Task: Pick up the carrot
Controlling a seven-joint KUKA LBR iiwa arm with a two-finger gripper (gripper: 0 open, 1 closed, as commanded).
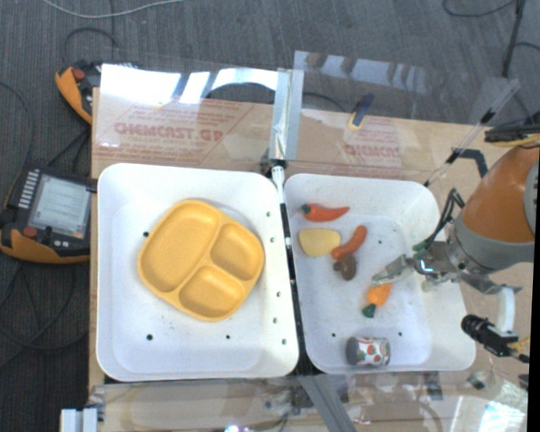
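1. The hand (401,265) reached into the right bin (443,351) from its right wall; whether it was released or clenched could not be told.
2. The carrot (378,296) lay in the right bin, just beside and below the hand's tip.
3. A can (368,351) lay near the bin's front wall.
4. A yellow tray (203,259) occupied the left bin (119,338).

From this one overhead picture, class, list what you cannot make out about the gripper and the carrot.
- Gripper, camera view: too small and blurred to tell the finger state.
- Carrot: whether the gripper touches it; the tip sits close above it.
- Arm: cut off by the right edge.
- Can: label too small to read.
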